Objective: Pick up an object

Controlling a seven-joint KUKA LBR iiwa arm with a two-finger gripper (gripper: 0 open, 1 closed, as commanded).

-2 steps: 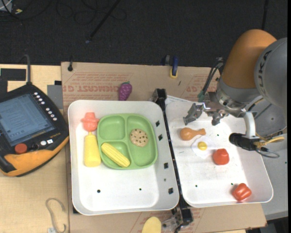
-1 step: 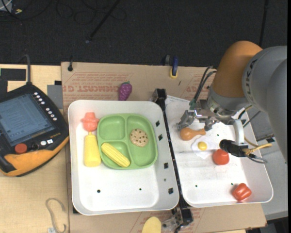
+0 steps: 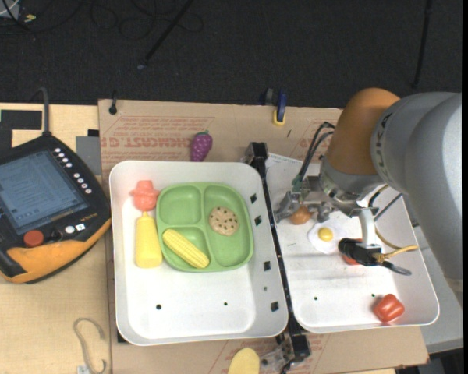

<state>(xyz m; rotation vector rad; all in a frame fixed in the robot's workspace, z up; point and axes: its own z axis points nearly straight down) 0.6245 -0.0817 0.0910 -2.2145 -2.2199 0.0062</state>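
Tool (image 3: 300, 203) hovered just above the brown piece (image 3: 299, 217) beside the fried egg (image 3: 324, 236); its opening could not be judged; centring before closing was advisable.

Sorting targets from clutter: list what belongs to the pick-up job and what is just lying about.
Job: gripper, fried egg, brown ball, red pepper, corn, cookie, yellow bottle, green tray, bins.

Lying about: tablet, purple grapes, blue clamp.

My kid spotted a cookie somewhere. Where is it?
The cookie lies in the green plate's right-hand compartment, in the left bin, beside the corn.
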